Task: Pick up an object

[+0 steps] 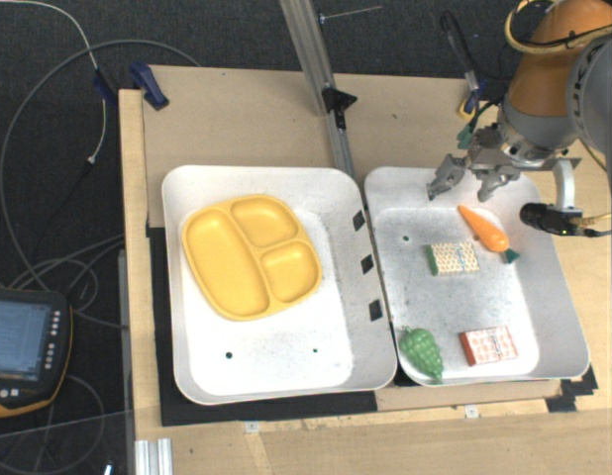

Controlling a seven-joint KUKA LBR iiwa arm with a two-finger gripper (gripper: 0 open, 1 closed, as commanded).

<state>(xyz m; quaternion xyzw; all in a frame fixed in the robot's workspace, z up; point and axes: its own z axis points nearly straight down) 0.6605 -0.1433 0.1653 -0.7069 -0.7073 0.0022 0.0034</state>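
Here's the gripper (471, 179), hanging over the far edge of the right bin (554, 295), its two fingers spread apart with nothing between them. Just beside it, toward the near side, lies the carrot (483, 228), orange with a green stub pointing to the near right, flat on the bin floor and free of the fingers. A little nearer sits a small pale block (453, 258) with a dotted top, close to the carrot's left. At the near end of this bin, a red box (487, 345) lies flat, and a green bumpy toy (421, 353) rests at the near left corner, right against the rim. Over in the left bin (187, 364), a yellow divided plate (251, 256) with three compartments sits toward the far side. The arm (554, 62), grey with its orange band, comes in from the upper right.
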